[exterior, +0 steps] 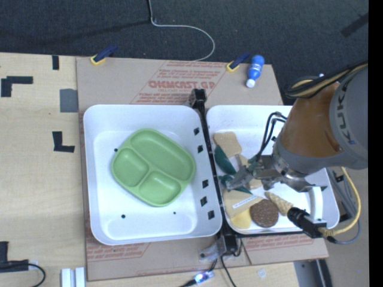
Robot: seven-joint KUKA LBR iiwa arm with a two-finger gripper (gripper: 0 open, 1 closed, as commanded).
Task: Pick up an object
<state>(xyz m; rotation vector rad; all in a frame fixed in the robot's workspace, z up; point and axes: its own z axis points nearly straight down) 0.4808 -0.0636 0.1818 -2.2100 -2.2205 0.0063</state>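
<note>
The gripper (236, 180) was low in the right bin (263, 113), down among a pile of small toy foods. Its dark fingers (232, 184) sat by a teal piece (222, 158) and a tan slice (228, 142), but I could not tell if they were open or closed, or holding anything. A brown cookie (264, 213) and an ice cream cone (279, 201) lay just beside. A green plate (154, 167) lay in the left bin (102, 160). Nothing looked lifted yet, so the picking up was not done.
</note>
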